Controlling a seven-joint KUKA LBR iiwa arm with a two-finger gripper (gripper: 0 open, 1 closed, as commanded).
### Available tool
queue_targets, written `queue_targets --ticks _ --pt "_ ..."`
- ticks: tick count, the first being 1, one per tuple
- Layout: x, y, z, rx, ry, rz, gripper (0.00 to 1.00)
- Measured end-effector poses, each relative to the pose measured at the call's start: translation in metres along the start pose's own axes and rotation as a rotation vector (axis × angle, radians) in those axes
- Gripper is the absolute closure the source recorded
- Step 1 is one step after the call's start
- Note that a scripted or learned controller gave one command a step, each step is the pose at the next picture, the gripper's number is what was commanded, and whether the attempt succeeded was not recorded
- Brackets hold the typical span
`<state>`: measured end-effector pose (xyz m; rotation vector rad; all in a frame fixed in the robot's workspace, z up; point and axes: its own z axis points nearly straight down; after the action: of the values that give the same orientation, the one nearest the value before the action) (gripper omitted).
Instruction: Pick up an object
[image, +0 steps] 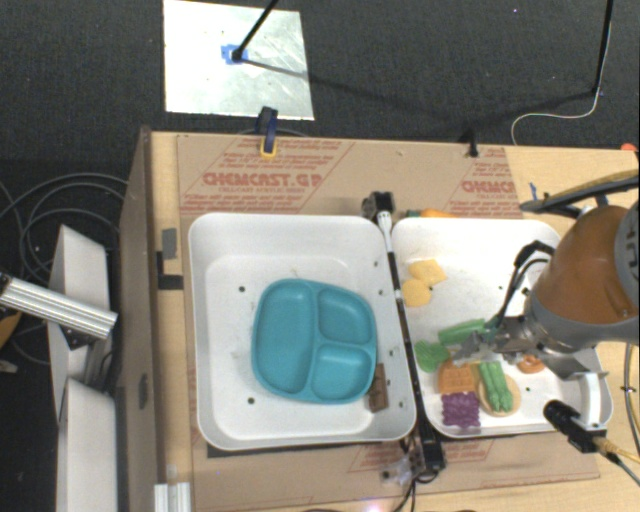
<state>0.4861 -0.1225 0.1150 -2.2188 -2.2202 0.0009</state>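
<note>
- You have the arm (590, 270) reaching in from 3 o'clock, its pincer (487, 343) low over the right bin (500, 235), right at the green vegetable piece (455, 333) near the bin's centre
- You cannot tell from this view whether the pincer is released or clenched; the grey wrist and its dark hardware cover the tips, so treat nothing as held
- Candidate objects sit crowded toward 6 o'clock of that bin: an orange waffle-like square (458, 379), a purple grape cluster (461, 409) just below it, and a green pod on a tan bun (496, 387) beside them at 3 o'clock
- Two pale yellow pieces (421, 281) lie apart toward 11 o'clock, with more room around them
- Risk, in my judgement: with things this close, a closing pincer may pinch two at once or nudge a neighbour aside and come up with nothing
- The long green piece may pivot or slip out if caught near one end
- The left bin (220, 300) carries a teal divided plate (313, 340) and a small brown item (379, 387) at its 4 o'clock edge, tight against the bin wall and awkward to reach
- A reddish ring-like item (530, 365) is half covered by the wrist; its shape is hard to make out, and the arm is cut off at the frame's 3 o'clock side
</note>
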Motion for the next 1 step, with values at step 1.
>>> queue_targets --ticks 1 --pt "-0.0687 0.0294 0.0315 -0.005 -0.005 0.003 0.0"
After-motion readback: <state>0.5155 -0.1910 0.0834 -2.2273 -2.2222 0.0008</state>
